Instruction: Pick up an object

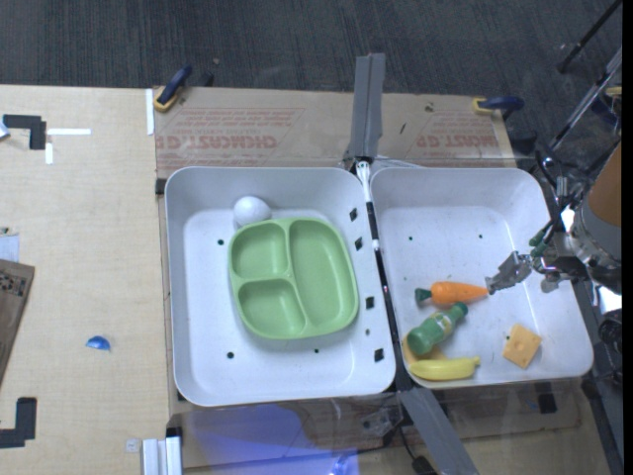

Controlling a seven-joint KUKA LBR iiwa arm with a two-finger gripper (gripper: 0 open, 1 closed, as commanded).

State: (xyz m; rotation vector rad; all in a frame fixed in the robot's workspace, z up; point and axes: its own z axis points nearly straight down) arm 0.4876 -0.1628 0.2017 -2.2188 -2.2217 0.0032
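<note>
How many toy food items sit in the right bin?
4: a carrot nearest the gripper, a green bottle below it, a banana at the front wall, a cheese wedge toward the right.

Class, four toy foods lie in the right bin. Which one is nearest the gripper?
The orange carrot: its tip lies just beside the gripper, while the green bottle, yellow banana and cheese wedge lie farther away.

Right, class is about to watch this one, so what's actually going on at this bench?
A robot arm reaches in from the right, its gripper low in the right bin, just beside the toy carrot. Nothing is between its fingers yet. A green bottle, banana and cheese wedge lie nearby. The left bin holds a green divided plate and a white ball.
</note>
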